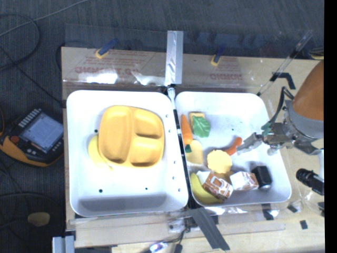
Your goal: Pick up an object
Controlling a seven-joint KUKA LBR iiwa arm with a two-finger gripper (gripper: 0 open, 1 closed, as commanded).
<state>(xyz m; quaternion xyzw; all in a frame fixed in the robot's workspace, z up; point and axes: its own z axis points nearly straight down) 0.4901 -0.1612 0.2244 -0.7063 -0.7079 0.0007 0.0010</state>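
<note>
place: robot lab | signs: 2 white bins [79, 141] on bench [73, 62], teach pendant [34, 136], floor cables [21, 25]

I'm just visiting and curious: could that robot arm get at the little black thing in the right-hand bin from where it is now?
Probably yes. The black object lies near the right bin's right edge with nothing on top; the end effector hangs just above it.

A handheld control pendant [32, 137] lies on the dark floor, well left of the wooden bench [126, 62]

Dark carpet floor [52, 15]; wooden bench [126, 62]
</note>
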